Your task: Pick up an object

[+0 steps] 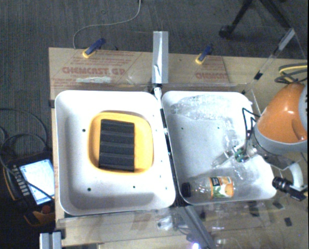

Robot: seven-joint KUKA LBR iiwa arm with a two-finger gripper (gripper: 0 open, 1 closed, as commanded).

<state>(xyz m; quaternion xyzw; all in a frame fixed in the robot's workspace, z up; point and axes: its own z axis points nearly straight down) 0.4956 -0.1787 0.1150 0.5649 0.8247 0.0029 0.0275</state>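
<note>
In the left bin (71, 139) lies a yellow block with a black ribbed top (119, 143), flat and near the middle. A clear plastic bottle with an orange label (212, 187) lies on its side along the near wall of the right bin (196, 139). Crumpled clear plastic (202, 108) rests at that bin's far side. My gripper (238, 155) hangs below the orange-banded wrist (284, 121), low over the right side of the right bin, just above and to the right of the bottle. More clear plastic (228, 157) shows right at the gripper.
The two bins meet at a ridge (164, 139) down the middle. A cardboard sheet (107, 71) and an upright metal post (160, 56) stand behind the bins. A tablet and cables (32, 178) lie on the floor at the left.
</note>
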